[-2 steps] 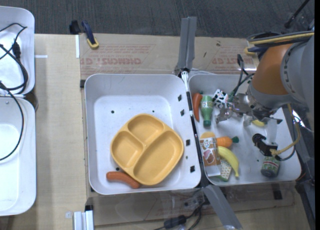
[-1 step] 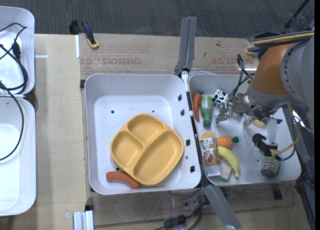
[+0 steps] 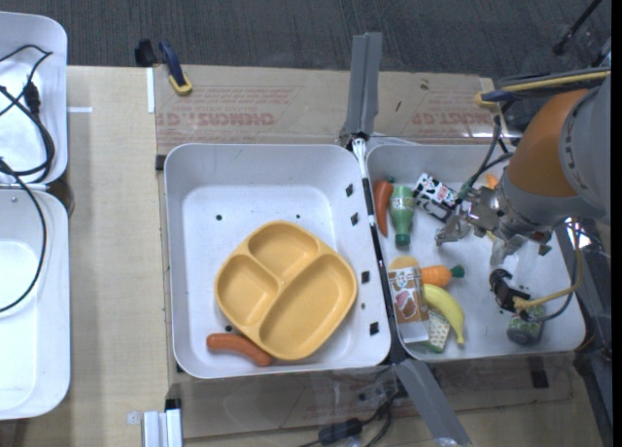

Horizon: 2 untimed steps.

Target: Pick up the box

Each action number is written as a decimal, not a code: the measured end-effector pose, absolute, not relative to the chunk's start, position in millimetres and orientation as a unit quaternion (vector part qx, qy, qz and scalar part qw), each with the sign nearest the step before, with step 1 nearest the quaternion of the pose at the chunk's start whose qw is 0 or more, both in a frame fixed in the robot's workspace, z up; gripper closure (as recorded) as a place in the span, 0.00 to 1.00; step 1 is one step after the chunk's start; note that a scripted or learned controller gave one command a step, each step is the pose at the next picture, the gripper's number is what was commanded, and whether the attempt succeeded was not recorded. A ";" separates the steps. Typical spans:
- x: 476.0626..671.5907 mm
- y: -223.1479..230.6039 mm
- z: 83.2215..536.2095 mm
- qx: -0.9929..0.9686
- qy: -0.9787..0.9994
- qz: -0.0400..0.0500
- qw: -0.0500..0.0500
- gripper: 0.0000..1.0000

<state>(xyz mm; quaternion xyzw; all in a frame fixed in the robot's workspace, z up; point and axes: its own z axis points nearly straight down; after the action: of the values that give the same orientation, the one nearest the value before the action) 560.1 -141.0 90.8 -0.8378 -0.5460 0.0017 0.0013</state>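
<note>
The box (image 3: 408,302) is a small carton with a brown picture label. It lies flat by the left wall of the right bin (image 3: 573,324), near the front. A banana (image 3: 447,311) rests against its right side and a small orange piece (image 3: 436,275) sits just behind it. My gripper (image 3: 473,229) hangs over the middle of the right bin, behind and to the right of the box and apart from it. Nothing shows in its grasp.
A carrot (image 3: 384,204), a green bottle (image 3: 401,214) and a black-and-white patterned pack (image 3: 434,193) lie at the back left of the right bin. Small dark items (image 3: 523,326) sit front right. The left bin (image 3: 194,241) holds a yellow divided plate (image 3: 286,288) and a sausage (image 3: 237,346).
</note>
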 end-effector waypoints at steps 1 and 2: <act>555.3 -142.0 145.7 -0.752 -0.659 0.001 0.000 0.00; 555.5 -142.9 154.4 -0.752 -0.659 0.001 0.000 1.00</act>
<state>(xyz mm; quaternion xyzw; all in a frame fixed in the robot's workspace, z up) 555.5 -142.9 154.4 -0.7525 -0.6586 0.0010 -0.0003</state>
